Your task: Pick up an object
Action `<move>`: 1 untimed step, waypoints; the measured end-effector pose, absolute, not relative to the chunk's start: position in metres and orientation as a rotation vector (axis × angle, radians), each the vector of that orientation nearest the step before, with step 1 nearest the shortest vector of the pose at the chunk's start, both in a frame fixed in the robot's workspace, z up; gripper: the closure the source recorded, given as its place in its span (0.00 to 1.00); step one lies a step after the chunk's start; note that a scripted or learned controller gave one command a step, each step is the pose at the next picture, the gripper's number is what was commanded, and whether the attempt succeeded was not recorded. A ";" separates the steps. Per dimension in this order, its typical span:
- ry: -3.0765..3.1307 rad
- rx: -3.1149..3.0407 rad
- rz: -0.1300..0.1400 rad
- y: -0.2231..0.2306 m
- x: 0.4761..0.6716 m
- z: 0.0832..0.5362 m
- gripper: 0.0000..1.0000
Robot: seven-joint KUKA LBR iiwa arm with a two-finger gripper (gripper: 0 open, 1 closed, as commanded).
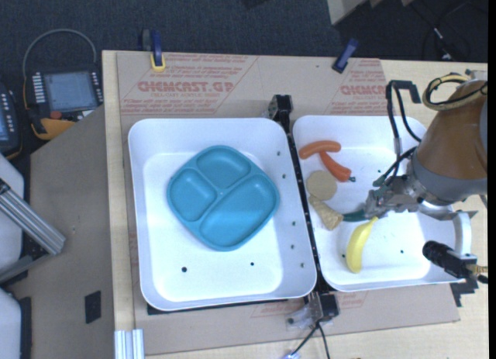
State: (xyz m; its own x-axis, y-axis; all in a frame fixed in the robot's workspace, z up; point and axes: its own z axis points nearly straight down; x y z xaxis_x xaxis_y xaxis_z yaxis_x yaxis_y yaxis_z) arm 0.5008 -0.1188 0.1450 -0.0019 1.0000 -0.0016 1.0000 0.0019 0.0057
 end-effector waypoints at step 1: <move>2.220 2.216 0.005 -0.111 0.495 0.198 1.00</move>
